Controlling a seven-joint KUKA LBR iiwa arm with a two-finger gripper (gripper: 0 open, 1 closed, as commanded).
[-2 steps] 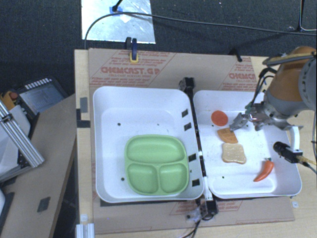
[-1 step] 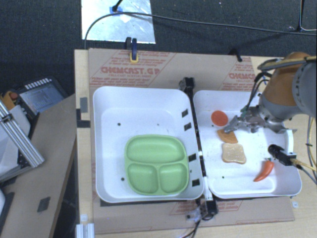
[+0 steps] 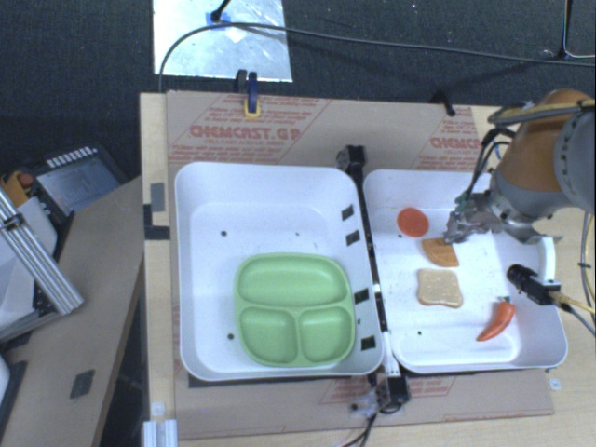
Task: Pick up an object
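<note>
Over the right-hand shallow white bin (image 3: 535, 343) on the worktop, the arm's tool (image 3: 458, 231) hangs low at the upper edge of a small orange-brown flat piece (image 3: 440, 252); its opening cannot be told. The approach seems under way; closing squarely on the piece looks next.

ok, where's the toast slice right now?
The toast slice lies in the right bin, near its middle, just below the orange chip and left of the chili pepper.

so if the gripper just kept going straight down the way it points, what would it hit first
Probably the flat orange-brown food piece, which lies right under the gripper in the right white bin; depth is unclear from this slanted view.
</note>
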